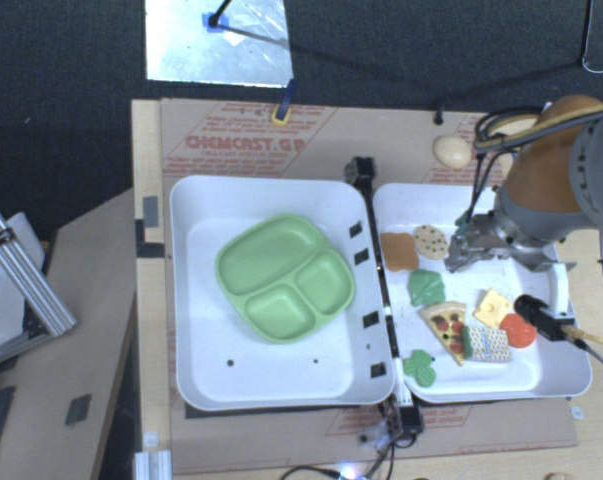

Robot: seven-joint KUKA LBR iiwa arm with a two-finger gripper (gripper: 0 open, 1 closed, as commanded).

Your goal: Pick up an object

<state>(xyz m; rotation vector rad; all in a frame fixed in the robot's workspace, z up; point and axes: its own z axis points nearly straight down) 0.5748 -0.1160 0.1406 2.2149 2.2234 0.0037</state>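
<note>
— What can be said of the surface and the room?

— A bench [231,128] covered with printed brown cardboard is seen, set on dark carpet. A shiny sheet [219,26] lies on the floor beyond it, and metal framing [16,278] stands at the left edge. Two white bins are carried side by side: the left bin [196,288] holds a green divided plate [284,277], slightly turned.

— And the right bin?

— The right bin [566,373] is crowded with toy food. A cookie [431,240] is found near its top, a brown toast slice [399,252] just beside it, a green leafy piece [427,288] below, then a pizza slice [445,326], a yellow cheese wedge [493,308], a red round piece [519,334] and a second green piece [419,368] near the front wall. An egg-like object [452,150] rests on the cardboard outside the bins.

— Where is the tool?

— The tool [463,251] is lowered into the right bin, just right of the cookie, with the grey arm [556,183] above it — whether it is clenched or released cannot be told. Cables [501,133] loop over the arm.
</note>
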